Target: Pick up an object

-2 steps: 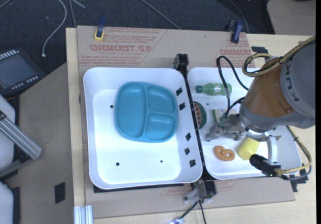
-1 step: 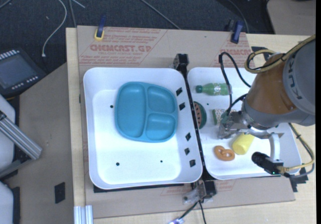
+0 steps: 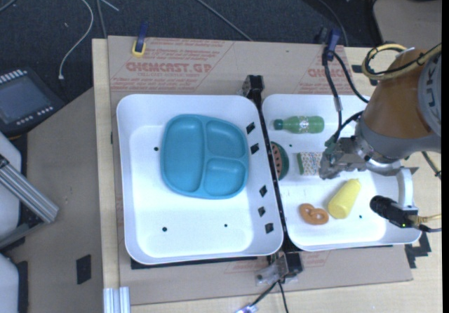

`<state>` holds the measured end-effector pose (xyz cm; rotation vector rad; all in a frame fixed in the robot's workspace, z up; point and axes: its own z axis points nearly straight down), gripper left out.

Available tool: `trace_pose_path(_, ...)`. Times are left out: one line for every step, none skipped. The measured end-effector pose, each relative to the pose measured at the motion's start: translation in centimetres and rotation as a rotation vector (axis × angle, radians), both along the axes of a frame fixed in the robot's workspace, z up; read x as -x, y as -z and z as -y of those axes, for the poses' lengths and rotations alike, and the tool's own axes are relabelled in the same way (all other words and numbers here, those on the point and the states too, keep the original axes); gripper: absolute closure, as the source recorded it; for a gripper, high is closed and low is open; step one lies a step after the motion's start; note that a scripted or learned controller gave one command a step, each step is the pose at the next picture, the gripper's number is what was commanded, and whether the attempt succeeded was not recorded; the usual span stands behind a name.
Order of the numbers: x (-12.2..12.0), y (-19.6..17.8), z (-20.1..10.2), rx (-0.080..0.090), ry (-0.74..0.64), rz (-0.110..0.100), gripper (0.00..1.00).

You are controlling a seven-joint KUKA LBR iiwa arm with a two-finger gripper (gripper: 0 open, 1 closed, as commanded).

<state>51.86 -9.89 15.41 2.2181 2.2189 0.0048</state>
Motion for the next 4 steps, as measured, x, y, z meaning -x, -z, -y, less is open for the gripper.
trace_pose_path(0.7,-5.6,-0.5,0.0,-0.001,0.001,1.0)
trace_pose_path(0.6,-8.1,-0.5,0.0,-0.001,-0.001,1.0)
trace_pose_path(-0.3,-6.9,-5.4,-0.003,-0.004,-0.008,1.0)
trace_pose_path(-0.8,-7.4,-10.0,-0.003,-0.005,-0.004,1.0)
